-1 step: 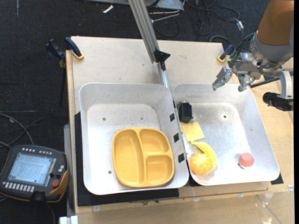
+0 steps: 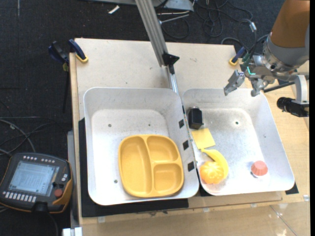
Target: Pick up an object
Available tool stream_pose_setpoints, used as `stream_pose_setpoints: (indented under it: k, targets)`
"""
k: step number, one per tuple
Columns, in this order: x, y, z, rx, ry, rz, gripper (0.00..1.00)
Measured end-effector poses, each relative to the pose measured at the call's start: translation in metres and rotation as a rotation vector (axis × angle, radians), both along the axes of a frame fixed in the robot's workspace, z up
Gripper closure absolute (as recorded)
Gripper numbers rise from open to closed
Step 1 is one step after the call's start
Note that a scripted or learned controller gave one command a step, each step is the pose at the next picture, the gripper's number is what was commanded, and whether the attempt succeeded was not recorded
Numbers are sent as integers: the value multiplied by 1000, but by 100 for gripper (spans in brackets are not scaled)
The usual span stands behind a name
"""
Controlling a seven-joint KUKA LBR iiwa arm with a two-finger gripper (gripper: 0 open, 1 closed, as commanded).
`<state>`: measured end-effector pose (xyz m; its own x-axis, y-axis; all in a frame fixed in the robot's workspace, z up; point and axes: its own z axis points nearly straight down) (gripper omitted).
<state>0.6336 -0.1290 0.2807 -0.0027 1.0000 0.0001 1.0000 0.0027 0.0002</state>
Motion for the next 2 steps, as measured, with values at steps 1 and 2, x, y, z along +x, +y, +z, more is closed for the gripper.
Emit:
stream_pose_setpoints:
  k: [1, 2]
  targets:
    - [1, 3, -64, 0, 7, -2, 0]
    - [9, 5, -123, 0, 6, 0, 0]
